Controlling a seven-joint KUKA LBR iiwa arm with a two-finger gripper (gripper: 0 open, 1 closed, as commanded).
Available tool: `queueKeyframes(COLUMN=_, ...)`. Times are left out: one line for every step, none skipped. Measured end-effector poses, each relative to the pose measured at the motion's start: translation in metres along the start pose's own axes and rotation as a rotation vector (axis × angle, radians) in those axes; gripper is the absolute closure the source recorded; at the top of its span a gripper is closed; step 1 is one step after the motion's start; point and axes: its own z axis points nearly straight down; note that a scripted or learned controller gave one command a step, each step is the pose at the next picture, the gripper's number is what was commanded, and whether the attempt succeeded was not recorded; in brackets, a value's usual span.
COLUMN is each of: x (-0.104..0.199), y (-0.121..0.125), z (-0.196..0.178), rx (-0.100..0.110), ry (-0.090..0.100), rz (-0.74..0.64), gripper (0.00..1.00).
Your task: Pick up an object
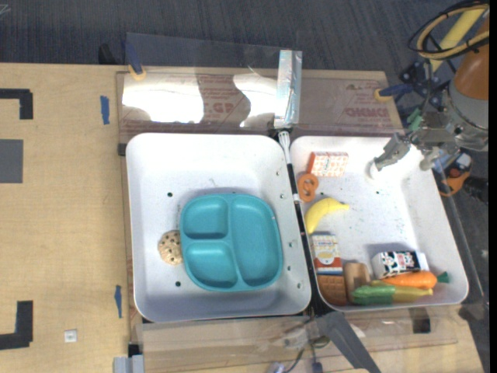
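Observation:
My gripper [408, 159] hangs over the far right part of the right bin [415, 208], open, with nothing between its fingers [386, 158]. To its left lie a small orange and white box [328, 164] and an orange round piece [308, 183]. A yellow banana [324, 210] sits left of the bin's middle. Along the near edge are a small carton [326, 252], a brown block [356, 274], a waffle-like piece [332, 287], a black and white box [396, 262], a carrot [410, 280] and a green vegetable [379, 292].
The left bin [155, 169] holds a teal divided plate [231, 241] with a cookie [170, 247] beside its left edge. A clear upright panel [287, 92] stands behind the divide between the bins. Yellow cables [454, 26] loop at the far right.

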Motion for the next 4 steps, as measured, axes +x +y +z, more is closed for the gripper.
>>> queueKeyframes(x=0.015, y=0.007, z=0.091, rx=0.008, ry=0.002, rz=-0.03, gripper=0.0)
queueKeyframes(x=0.023, y=0.075, z=0.098, rx=-0.003, ry=-0.001, rz=-0.243, gripper=0.0)
queueKeyframes(x=-0.01, y=0.072, z=0.167, rx=0.003, ry=0.002, rz=-0.34, gripper=0.0)
queueKeyframes(x=-0.009, y=0.077, z=0.076, rx=-0.011, ry=-0.003, rz=-0.217, gripper=0.0)
